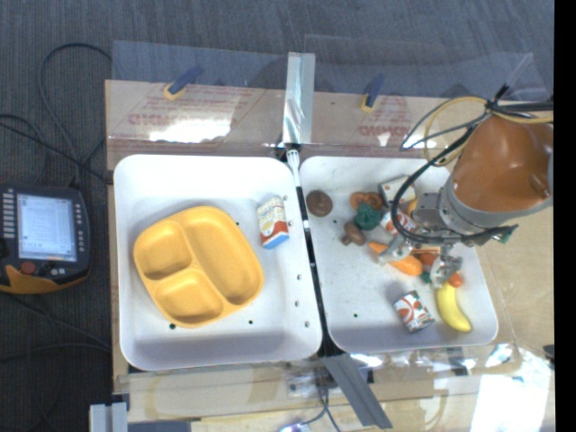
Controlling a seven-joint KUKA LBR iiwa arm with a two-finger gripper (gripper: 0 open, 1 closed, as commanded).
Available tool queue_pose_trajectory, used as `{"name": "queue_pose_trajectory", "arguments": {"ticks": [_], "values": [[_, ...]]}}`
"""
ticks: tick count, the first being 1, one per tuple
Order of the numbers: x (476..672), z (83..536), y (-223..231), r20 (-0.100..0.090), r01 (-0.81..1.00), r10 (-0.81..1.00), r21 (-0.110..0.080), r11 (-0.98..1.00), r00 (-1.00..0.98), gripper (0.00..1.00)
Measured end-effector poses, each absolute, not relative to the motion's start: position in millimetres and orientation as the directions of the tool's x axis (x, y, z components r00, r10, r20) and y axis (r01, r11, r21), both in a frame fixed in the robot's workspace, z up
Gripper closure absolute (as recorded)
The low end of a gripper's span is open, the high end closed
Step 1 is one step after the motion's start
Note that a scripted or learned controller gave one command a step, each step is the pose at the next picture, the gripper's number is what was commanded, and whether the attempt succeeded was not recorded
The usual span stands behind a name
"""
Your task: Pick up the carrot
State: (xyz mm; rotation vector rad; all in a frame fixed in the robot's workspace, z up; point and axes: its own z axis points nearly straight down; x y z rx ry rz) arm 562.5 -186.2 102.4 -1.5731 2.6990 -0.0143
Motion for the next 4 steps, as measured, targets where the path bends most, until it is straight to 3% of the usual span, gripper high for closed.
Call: {"name": "queue_pose_trajectory", "arguments": {"ticks": [1,2,3,4], "values": [[563.0,111.9,-185.5,-0.013,-0.868,-0.869,-0.017,0.496,-0.495,1.00],[563.0,111.6,-185.0,-0.014,-0.869,-0.869,-0.017,0.495,-0.495,0.00],[589.2,90.2,-188.2,-0.006,-0.732,-0.732,-0.005,0.681,-0.681,0.00],[605.6,91.2,-124.7,-0.012,-0.681,-0.681,-0.010,0.732,-0.732,0.00]]}}
